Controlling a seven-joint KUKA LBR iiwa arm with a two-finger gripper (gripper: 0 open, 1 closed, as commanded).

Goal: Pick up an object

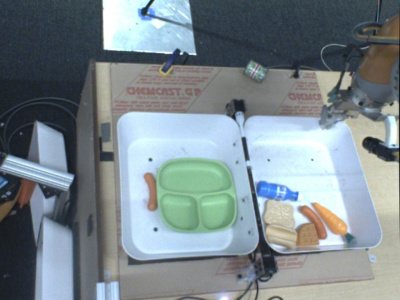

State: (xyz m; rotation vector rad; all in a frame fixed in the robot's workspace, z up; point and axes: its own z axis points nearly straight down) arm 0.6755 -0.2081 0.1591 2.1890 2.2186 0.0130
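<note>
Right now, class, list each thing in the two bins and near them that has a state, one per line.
Green divided plate: upright in left bin, nothing in its compartments.
Sausage: lying beside the plate's left edge.
Blue bottle: lying on its side, right bin.
Carrot: lying flat, right bin.
Gripper: at the right bin's far rim, holding nothing visible.

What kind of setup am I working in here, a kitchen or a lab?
Likely a robot lab test bench, not a kitchen: two white bins on cardboard, toy food, loose cables.
</note>
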